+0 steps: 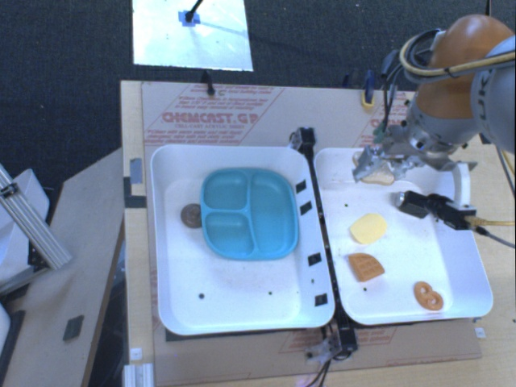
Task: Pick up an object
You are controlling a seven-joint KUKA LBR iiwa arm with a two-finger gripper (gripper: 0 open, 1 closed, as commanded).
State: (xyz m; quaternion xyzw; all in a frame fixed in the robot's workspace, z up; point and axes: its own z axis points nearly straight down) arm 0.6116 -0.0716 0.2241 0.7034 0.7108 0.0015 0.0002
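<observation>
One pale piece (377, 177) directly under the hand (372, 165), seemingly touching.

Tool (372, 166) over right bin (468, 252)

Two shallow white bins sit side by side: the left bin (173, 297) in the middle of the frame and the right bin (472, 276) at the right. The left bin holds two things: one blue divided plate (246, 214) and one small round brownish piece (191, 215) touching its left edge. The right bin holds four food pieces: one pale piece (377, 177) at the upper edge, one yellow piece (368, 228), one orange piece (366, 266) and one pretzel (428, 296).
</observation>
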